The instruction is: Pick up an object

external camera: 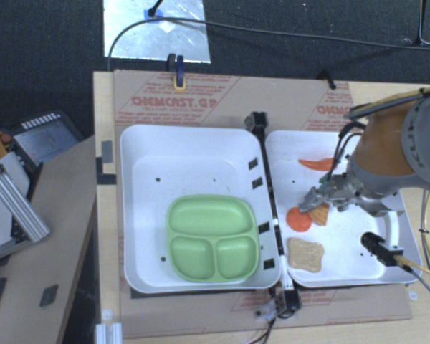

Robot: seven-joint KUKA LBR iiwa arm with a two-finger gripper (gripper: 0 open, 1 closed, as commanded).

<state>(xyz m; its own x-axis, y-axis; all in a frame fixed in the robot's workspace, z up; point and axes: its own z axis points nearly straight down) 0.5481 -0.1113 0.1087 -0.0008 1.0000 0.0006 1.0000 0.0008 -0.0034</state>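
Note:
My gripper (317, 201) hangs low in the right bin (344, 143), reaching in from the right. Its tip is just above a small tan wedge (319, 216) and beside a red-orange round piece (298, 220); whether it touches either I cannot tell. An orange carrot-like piece (315, 164) lies toward the bin's back. A beige slice of bread (305, 254) lies near the front wall.
The left bin (158, 149) holds a green divided plate (212, 236) in its front half. A ridge with black clips (264, 192) separates the two bins. Cardboard lies under both bins.

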